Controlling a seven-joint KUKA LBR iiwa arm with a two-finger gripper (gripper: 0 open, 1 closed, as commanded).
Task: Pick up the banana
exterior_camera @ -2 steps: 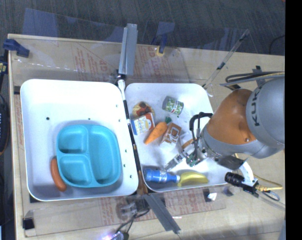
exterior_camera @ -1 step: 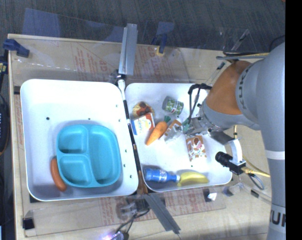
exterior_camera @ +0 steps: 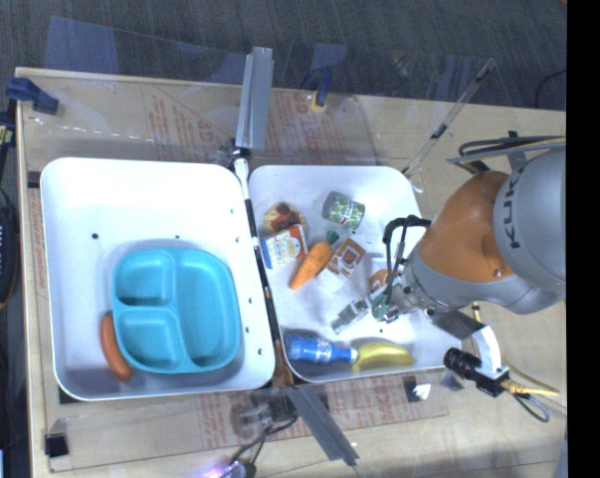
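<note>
The yellow banana (exterior_camera: 384,356) lies on its side at the front edge of the right bin (exterior_camera: 379,182), its left tip touching a blue bottle (exterior_camera: 314,350). My gripper (exterior_camera: 351,314) hangs low over the bin floor just above and left of the banana, a short gap away from it. It reaches in from the grey and orange wrist on the right. Nothing shows in the gripper.
The right bin also holds a carrot (exterior_camera: 310,264), a green can (exterior_camera: 343,210), a small carton (exterior_camera: 283,247) and a brown box (exterior_camera: 347,256). In the left bin (exterior_camera: 71,197) sit a blue compartment plate (exterior_camera: 175,310) and a sausage (exterior_camera: 113,347).
</note>
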